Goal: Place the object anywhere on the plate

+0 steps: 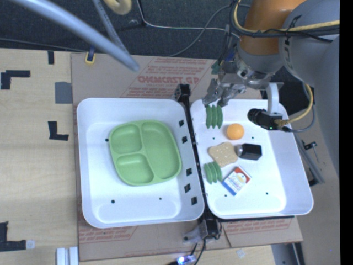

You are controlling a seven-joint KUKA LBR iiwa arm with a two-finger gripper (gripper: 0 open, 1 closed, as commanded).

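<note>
Green and ridged, a small toy vegetable point(214, 116) sits at the far left corner of the right bin point(287, 200), close to the wall shared with the left bin point(91, 203). The end effector point(220, 97) hangs directly over its upper end, fingers pointing down and reaching the top of it; whether they are spread, closed or actually pinching the vegetable cannot be told from this slant.

Just beside the vegetable, toward the bin's middle, lies an orange ball point(235, 131). Nearer the camera is a tan slice of toast point(223, 154), with a black block point(251, 151) touching or almost touching its right side. Below the toast rests a second green ridged piece point(213, 172), and next to that a small red, white and blue box point(236, 180), tilted.

The plate point(145, 152) is light green with three compartments and lies in the left bin, well apart from the vegetable, across the dividing walls.

Both bins stand on a sheet of cardboard point(160, 76) with red lettering, laid over the pale wooden worktop point(33, 164). The arm's orange band point(273, 4) shows at the upper right.
</note>
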